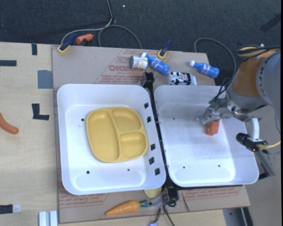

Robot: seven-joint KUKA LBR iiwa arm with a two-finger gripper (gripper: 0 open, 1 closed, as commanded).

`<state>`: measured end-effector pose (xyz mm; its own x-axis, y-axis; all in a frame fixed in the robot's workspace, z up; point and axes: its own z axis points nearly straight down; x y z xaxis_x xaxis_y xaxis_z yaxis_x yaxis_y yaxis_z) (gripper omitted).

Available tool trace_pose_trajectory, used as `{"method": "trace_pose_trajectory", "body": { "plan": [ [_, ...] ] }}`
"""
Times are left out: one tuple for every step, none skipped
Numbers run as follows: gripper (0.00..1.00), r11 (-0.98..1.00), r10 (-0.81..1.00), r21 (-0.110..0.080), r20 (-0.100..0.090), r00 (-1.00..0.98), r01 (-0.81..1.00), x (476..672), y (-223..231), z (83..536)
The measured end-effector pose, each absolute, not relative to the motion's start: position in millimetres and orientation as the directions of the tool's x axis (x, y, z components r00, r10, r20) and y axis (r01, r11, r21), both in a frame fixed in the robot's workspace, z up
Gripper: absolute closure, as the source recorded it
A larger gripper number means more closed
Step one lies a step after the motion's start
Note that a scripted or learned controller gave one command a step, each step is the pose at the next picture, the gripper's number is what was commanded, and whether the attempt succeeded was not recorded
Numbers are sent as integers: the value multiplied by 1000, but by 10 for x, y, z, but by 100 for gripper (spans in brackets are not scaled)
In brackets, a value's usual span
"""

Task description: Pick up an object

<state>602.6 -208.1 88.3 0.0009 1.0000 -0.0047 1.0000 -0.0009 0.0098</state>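
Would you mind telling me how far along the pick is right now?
Done: the gripper has reached into the right bin, right at the small orange block. In hand: nothing I can confirm, since the grasp isn't clear. Left: securing and lifting the block.

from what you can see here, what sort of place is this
Likely a robot lab test bench: a robot arm reaching over two white bins, clamps holding a cardboard sheet, and toy food like a carrot.

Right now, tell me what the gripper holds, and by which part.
The gripper sits at the top of a small red-orange block in the right white bin; a hold cannot be confirmed.
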Motion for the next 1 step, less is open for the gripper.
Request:
{"method": "trace_pose_trajectory", "body": {
  "plan": [
    [100, 0, 1000, 11, -5, 0, 1000, 5565, -2003, 887]
  ]
}}
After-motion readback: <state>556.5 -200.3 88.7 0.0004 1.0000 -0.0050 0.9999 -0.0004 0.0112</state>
